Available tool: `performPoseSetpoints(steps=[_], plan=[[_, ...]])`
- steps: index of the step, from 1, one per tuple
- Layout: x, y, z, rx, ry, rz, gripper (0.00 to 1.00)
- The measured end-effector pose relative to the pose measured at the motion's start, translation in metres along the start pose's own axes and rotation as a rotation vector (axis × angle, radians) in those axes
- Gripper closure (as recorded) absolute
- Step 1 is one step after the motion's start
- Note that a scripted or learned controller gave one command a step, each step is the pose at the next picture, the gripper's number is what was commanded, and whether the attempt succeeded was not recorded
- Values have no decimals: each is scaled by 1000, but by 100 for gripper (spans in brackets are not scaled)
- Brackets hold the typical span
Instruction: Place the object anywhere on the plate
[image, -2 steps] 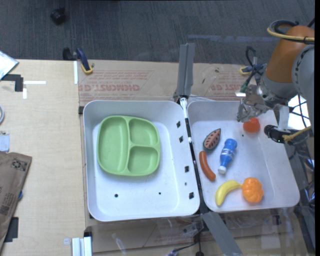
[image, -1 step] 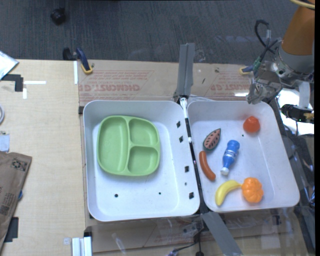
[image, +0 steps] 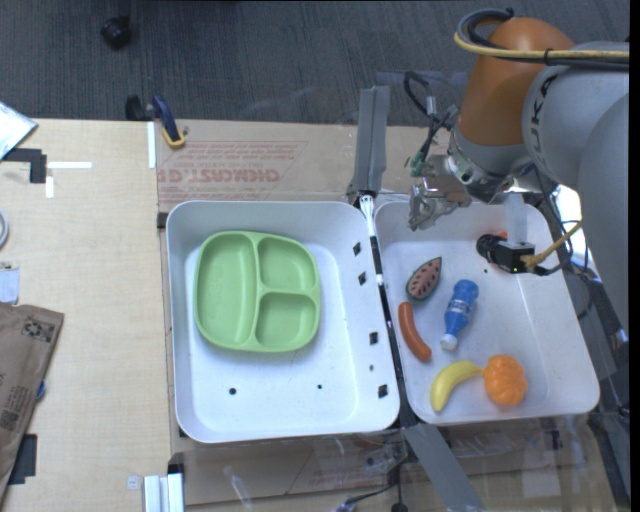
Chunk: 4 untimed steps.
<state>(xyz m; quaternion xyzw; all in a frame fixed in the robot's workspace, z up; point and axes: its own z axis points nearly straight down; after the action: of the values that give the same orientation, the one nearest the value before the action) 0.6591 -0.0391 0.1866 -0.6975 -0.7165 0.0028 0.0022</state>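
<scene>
The green plate (image: 258, 291) sits bare in the left bin (image: 185, 330). The gripper (image: 428, 210) hovers above the right bin's (image: 570, 350) far-left corner; its jaws look nearly closed on nothing. Watermelon slice (image: 424, 279), bottle (image: 459, 312), sausage (image: 414, 331), banana (image: 452, 384) and pumpkin (image: 504, 380) lie unpicked, so everything is left.

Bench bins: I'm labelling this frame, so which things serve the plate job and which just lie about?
Job: green plate, gripper, toys to pick: watermelon slice, bottle, sausage, banana, pumpkin.
Lying about: cardboard sheet, brown paper bag.
</scene>
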Motion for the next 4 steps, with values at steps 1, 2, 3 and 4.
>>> performPoseSetpoints(steps=[1, 2, 3, 4], plan=[[-97, -3, 1, -2, -1, -27, 100], [-184, -5, -67, -4, -1, -97, 100], [-106, -2, -56, -3, 0, -221, 100], [-23, 0, 0, -1, 0, -261, 100]])
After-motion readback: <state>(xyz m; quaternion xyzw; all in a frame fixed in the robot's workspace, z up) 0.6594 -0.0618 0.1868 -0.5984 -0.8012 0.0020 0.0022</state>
